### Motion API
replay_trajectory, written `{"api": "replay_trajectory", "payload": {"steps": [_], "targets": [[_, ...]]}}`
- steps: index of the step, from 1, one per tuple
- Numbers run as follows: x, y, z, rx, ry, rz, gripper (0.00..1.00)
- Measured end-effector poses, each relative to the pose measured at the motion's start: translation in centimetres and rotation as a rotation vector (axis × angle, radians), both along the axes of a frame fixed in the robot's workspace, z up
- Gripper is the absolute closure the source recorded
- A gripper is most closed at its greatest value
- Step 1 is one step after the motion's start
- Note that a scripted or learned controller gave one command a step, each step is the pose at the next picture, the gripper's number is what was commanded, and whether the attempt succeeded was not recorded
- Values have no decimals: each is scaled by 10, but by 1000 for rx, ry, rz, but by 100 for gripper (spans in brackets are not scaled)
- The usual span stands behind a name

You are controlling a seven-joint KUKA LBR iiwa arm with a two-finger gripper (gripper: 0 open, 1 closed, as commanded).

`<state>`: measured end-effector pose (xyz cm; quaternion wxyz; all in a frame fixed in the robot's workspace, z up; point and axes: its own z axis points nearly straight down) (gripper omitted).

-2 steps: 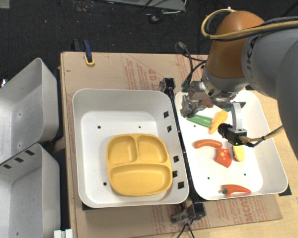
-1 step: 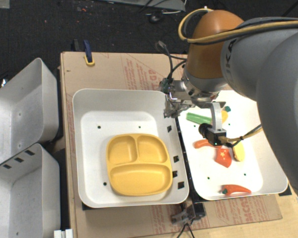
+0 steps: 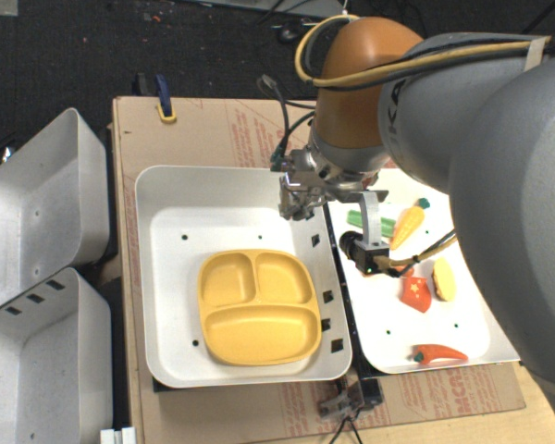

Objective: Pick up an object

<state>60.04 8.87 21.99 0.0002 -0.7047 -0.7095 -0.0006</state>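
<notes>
My gripper (image 3: 299,203) hangs over the far right corner of the left bin (image 3: 157,248), close to the wall between the two bins. A yellow divided plate (image 3: 259,305) lies in that bin, nearer the camera than the gripper. The right bin (image 3: 462,336) holds toy foods: a green piece (image 3: 356,218) partly hidden by the wrist, a yellow-orange corn-like piece (image 3: 407,227), a red strawberry (image 3: 416,291), a pale yellow piece (image 3: 443,280) and a red-orange pepper (image 3: 439,353). Nothing shows in the gripper's grasp.
The big grey arm (image 3: 499,155) covers the far and right parts of the right bin. Both bins rest on a brown cardboard sheet (image 3: 213,128). White trays (image 3: 37,202) stand beyond the left edge of the bench.
</notes>
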Motion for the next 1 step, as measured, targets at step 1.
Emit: {"api": "replay_trajectory", "payload": {"steps": [1], "targets": [[0,-3,0,-1,1,-4,0]]}}
